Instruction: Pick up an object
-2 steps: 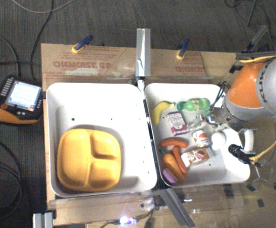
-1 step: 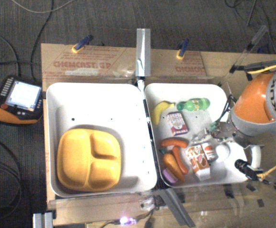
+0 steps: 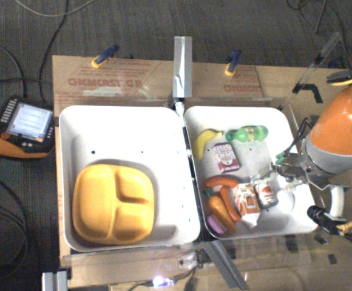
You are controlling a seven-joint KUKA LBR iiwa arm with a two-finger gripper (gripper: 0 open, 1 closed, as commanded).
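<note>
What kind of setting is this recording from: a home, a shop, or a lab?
Most likely a robotics lab test bench: two white bins clamped on a board, a teach pendant with loose cables on the carpet, and toy food laid out for the arm.

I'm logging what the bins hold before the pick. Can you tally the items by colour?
Yellow: 2, the divided tray and the banana
Green: 1, the bottle
Orange or red: 2, the sausage-shaped pieces
Red and white packets: 3
Purple: 1, a partly hidden piece
Total: 9
</note>
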